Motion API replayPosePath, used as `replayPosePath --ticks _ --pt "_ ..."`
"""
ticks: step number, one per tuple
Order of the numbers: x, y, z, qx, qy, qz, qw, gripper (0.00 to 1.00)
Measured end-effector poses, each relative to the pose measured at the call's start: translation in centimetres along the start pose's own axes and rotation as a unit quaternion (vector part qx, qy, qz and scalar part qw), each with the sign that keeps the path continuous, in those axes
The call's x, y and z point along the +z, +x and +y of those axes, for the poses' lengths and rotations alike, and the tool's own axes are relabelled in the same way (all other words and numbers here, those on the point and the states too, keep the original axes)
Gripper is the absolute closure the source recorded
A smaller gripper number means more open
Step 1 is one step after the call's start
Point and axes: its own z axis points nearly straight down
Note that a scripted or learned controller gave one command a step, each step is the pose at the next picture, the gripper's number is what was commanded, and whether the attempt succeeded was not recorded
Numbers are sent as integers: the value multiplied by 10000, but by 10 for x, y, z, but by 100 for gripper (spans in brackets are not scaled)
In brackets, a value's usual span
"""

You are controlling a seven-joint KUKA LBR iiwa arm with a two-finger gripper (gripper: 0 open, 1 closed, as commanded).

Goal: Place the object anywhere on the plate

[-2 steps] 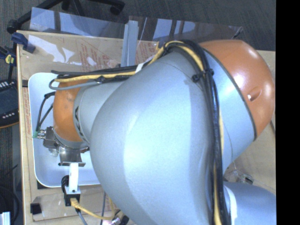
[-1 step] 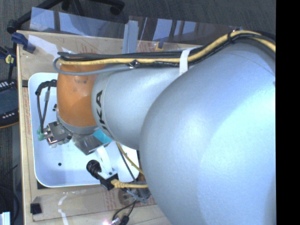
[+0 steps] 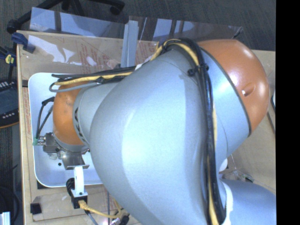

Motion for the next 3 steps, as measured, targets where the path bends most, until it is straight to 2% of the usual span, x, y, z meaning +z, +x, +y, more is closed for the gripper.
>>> replayPosePath --ticks 1,2,3 --pt "-210 7 0 -456 -36 24 9990 100" --pt "-209 7 0 -458 -29 20 9989 0" --pt "-71 -7 1 -1483 -12 1 9889 0"
